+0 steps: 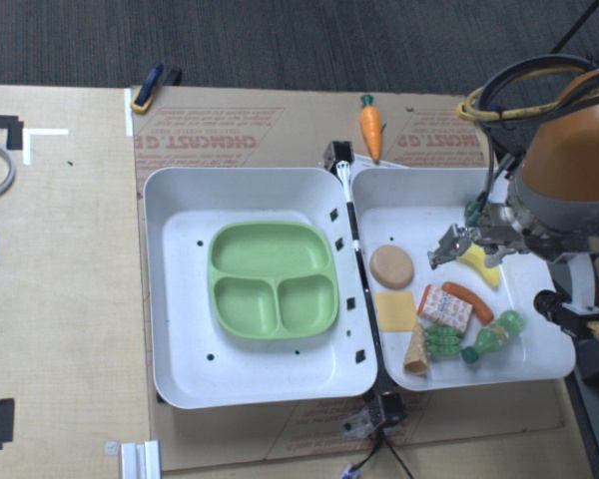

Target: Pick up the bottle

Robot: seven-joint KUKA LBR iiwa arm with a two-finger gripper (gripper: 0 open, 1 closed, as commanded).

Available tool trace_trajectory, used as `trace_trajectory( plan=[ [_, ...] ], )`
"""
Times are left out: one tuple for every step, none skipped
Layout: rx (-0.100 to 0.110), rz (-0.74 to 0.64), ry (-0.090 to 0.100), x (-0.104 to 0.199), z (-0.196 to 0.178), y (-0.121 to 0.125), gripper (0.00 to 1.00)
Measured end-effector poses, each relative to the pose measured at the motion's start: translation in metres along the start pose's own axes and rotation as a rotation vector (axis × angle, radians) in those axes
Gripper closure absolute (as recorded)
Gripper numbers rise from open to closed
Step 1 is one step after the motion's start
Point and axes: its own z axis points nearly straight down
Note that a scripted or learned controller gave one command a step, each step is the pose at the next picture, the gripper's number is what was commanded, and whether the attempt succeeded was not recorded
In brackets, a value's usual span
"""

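Down at the table's near edge, we have a black clamp [379,407] holding the two white bins together, and just above it the right bin [539,367] with its cluster of toy food. We spot the bottle [492,335], green, lying tilted on its side near that bin's near-right corner, touching or almost touching the red-and-white packet [446,307]. Our end effector [457,244] hangs over the middle of the right bin, above and to the far side of the bottle, with the yellow banana [482,264] right beside it. Its fingers look spread apart with nothing between them, as best we can judge from this slant.

Now the risks. We think the crowding is the trouble: the sausage [466,300] and the packet sit tight against the bottle, so a descent slightly off could nip a neighbour instead. Because the bottle is round and lying down, it may roll or squirt out if the fingers close across its length, not its width. The bin wall close by could also block one finger.

Counting up: two bins, one green divided plate [274,280] in the left bin [180,367], one bottle, one banana, one sausage, one packet, one round cookie [391,265], one cheese slice [395,310], one green bunch [440,341], one cone [416,352], and one carrot [369,128] out on the table's far edge.
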Motion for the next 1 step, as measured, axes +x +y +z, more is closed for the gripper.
trace_trajectory(
  plan=[
    [0.000, 0.001, -0.001, -0.0003, -0.0094, 0.0004, 1.00]
  ],
)
